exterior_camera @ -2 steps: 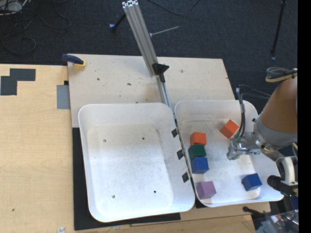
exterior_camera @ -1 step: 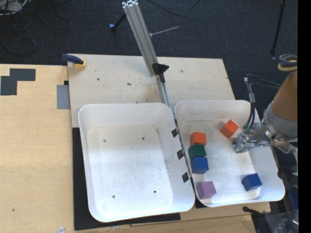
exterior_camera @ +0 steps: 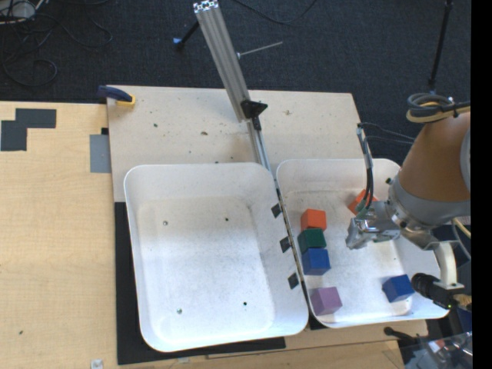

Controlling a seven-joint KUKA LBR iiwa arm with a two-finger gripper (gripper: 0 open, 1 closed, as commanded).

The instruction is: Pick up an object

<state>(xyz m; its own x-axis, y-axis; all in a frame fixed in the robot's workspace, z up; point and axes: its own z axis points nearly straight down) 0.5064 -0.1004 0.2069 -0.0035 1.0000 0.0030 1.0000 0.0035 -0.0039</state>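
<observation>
**Gripper low in the right bin, candidate blocks alongside**

Gripper (exterior_camera: 367,233): metallic, hanging low inside the right bin (exterior_camera: 338,171), towards its right half. Whether it is parted or closed cannot be told from this slanted view; nothing is seen between it. The arm (exterior_camera: 434,167) enters from the right and overhangs that side of the bin, which explains why part of the bin floor is hidden.

Orange object (exterior_camera: 358,202): partly covered, just on the far side of the gripper. Probably the nearest candidate for the pick, though contact cannot be confirmed.

Orange block (exterior_camera: 313,220), green block (exterior_camera: 311,240), blue block (exterior_camera: 316,260): a tight column running far to near, left of the gripper and close to the bin's left wall. Their crowding likely makes a clean grasp harder, since neighbours leave little room on either side.

Purple block (exterior_camera: 326,299): near-left corner, slightly apart from the column.

Second blue block (exterior_camera: 397,287): near-right area, well apart from the others, so seemingly the easiest to approach.

Left bin (exterior_camera: 154,179): bears only small dark specks.

Task status, as a judgement: pick not yet achieved; every visible block rests on the bin floor.
</observation>
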